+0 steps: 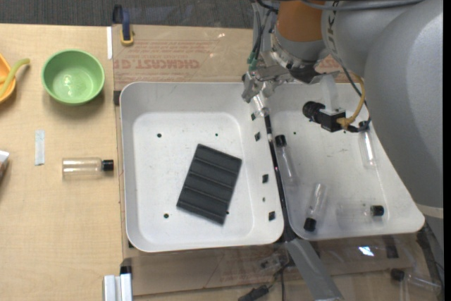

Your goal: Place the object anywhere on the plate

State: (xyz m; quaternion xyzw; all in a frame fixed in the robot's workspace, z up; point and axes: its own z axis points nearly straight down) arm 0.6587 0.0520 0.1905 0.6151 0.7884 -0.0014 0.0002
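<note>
Gripper (255, 89) hovers over the bins' divider, upper end; open or clenched — can't tell. Black ribbed plate (209, 183) in left bin (141, 109). Vials (313, 204) lie in right bin (394, 211). Pick step pending; next needs descent onto a vial.

The one piece of writing that can be made out is a line of red printed capitals on the flat brown cardboard sheet (184, 56) lying under the far edge of the two shallow white plastic bins (130, 151). The line runs upside down and mirrored from this camera, and looks like "CHEMCOT" followed by further letters and "INC.", though the exact spelling cannot be told for sure.
</note>
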